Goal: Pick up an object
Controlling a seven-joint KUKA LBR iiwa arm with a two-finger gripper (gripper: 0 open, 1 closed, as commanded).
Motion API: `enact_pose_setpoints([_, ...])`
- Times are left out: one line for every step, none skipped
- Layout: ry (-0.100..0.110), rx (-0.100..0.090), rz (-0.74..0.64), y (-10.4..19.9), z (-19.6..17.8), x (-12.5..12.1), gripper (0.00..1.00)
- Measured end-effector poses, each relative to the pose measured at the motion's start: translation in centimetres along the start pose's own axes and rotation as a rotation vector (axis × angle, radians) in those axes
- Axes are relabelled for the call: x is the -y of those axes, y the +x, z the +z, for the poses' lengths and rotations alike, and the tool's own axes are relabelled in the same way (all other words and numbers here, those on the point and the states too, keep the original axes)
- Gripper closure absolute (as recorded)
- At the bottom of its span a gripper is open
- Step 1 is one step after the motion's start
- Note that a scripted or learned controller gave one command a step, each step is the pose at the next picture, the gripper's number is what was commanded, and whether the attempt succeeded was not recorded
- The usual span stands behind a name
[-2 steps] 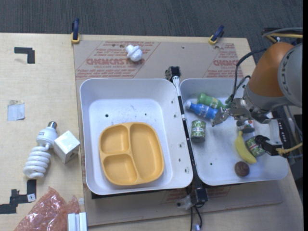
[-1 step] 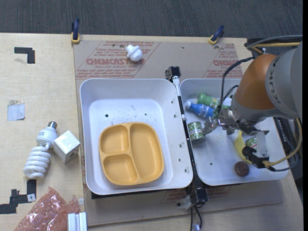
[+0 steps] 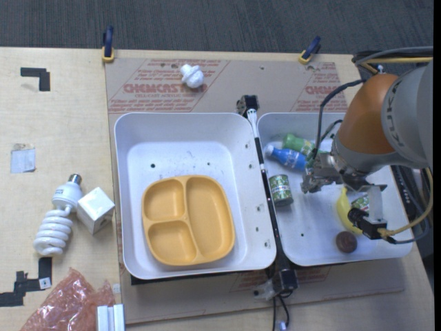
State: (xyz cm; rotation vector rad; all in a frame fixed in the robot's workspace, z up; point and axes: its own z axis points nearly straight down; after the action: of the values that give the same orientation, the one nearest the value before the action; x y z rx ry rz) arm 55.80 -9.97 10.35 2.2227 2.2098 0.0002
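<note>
At the right of the frame the gripper (image 3: 311, 182) hangs low in the right bin (image 3: 303, 243); whether its fingers are clenched or released I cannot tell. Close to its left lies a green can (image 3: 280, 189), above it a blue bottle (image 3: 286, 157), and lower right a yellow banana (image 3: 344, 211)

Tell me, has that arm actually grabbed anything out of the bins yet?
Done: the arm has reached into the right bin. In hand: nothing I can confirm; the gripper sits low near the green can and blue bottle, and both lie loose. Left: closing on an object and lifting it. The banana also lies untouched.
</note>
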Motion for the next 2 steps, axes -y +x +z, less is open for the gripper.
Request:
enact_pose_setpoints([0.001,0.0,0.0,0.0,0.0,0.0,0.0])
enact_pose_setpoints([0.005,-0.004,-0.008,0.7,1.1,-5.8,0.0])
